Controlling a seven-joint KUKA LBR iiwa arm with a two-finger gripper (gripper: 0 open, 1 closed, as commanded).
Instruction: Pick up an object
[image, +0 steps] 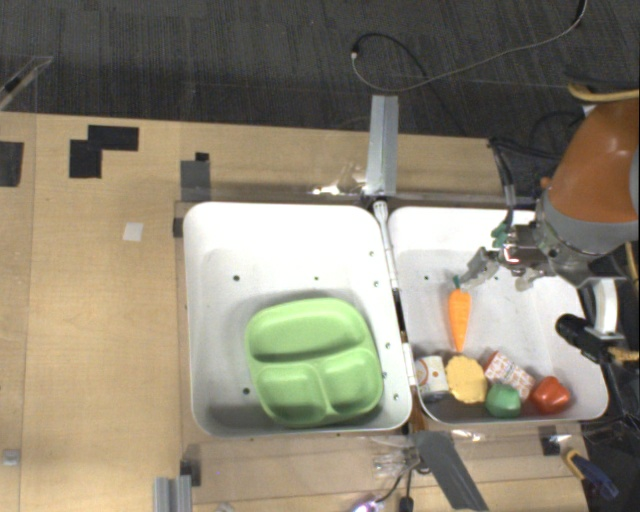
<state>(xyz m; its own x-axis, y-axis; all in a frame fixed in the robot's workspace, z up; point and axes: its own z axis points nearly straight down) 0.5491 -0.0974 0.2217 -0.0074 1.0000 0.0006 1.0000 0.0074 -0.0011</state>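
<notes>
Carrot (459, 318) just below-left of hand (490, 262)

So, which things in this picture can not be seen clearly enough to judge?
- Gripper, camera view: too small and blurred to tell if its fingers are open or shut.
- Arm: cut off by the right edge.
- Small white packet: print too small to read; partly behind the bin rim.
- Green object and red object: too blurred to name.
- Green tray: its compartments' depth is unclear.
</notes>
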